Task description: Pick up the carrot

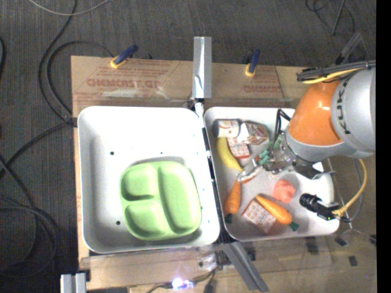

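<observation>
Two orange carrot-like pieces lie in the right bin [272, 116]. One carrot [233, 197] lies along the bin's left wall, pointing toward the front. The other carrot [275, 210], with a dark green end, rests slantwise over a small carton [259, 218] near the front. My gripper [249, 174] hangs over the middle of the bin, just above and to the right of the left-hand carrot's upper end. Nothing shows between its tips.
A yellow banana [227, 154] lies beside the left wall, with two small cartons [243, 133] at the back. A pink round piece [284, 190] sits right of the gripper. The left bin [98, 133] holds a green divided plate [160, 200].
</observation>
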